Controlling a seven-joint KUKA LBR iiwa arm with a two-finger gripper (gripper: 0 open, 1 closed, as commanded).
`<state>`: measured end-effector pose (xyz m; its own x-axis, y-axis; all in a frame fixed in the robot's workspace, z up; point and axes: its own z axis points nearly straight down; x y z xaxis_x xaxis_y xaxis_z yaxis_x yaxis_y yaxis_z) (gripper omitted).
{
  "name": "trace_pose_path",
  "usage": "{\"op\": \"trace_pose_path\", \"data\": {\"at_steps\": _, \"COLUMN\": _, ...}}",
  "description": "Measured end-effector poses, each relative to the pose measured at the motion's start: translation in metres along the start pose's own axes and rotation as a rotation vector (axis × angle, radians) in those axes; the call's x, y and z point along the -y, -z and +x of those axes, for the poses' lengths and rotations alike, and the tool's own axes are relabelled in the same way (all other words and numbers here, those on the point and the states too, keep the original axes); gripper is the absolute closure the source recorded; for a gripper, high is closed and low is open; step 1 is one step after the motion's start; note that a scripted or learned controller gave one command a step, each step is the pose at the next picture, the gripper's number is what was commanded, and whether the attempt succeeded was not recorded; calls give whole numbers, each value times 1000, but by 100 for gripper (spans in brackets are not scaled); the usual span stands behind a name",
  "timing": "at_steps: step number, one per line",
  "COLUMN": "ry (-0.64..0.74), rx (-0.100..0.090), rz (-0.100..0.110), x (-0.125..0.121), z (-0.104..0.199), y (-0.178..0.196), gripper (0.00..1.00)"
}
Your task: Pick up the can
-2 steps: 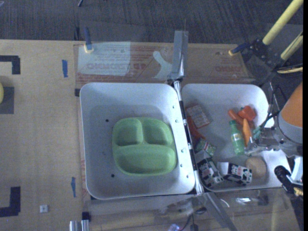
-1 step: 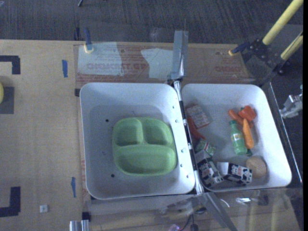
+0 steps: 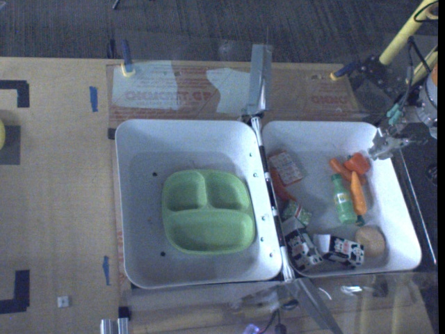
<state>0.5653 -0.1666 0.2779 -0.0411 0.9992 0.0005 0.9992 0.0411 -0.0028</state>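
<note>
Can (image 3: 286,167): flattened, reddish label, lying in right bin (image 3: 410,239). Gripper (image 3: 384,145) metallic, over bin's right rim; jaw state unclear.

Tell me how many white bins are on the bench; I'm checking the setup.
2. The left bin holds a green tray; the right bin holds the clutter of small items.

Left bin (image 3: 132,152) mostly taken up by green tray (image 3: 207,209) at centre; bare floor along its walls. Right bin (image 3: 316,139) open across upper middle and centre. Crowded along left wall by can (image 3: 286,167) and small packet (image 3: 295,213), along front by cartons (image 3: 300,248) and brown ball (image 3: 370,242). Green bottle (image 3: 342,199) and carrots (image 3: 356,179) lying close together right of centre. Gripper (image 3: 386,145) over upper right rim.
</note>
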Motion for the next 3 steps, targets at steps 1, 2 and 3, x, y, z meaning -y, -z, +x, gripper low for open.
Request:
{"op": "trace_pose_path", "data": {"at_steps": 1, "ry": 24, "rx": 3, "rz": -4, "x": -99, "z": -9, "y": 81, "gripper": 100}}
{"op": "trace_pose_path", "data": {"at_steps": 2, "ry": -41, "rx": 1, "rz": 0, "x": -101, "z": -36, "y": -13, "gripper": 100}}
{"op": "trace_pose_path", "data": {"at_steps": 3, "ry": -36, "rx": 4, "rz": -2, "x": -103, "z": -34, "y": -3, "gripper": 100}}
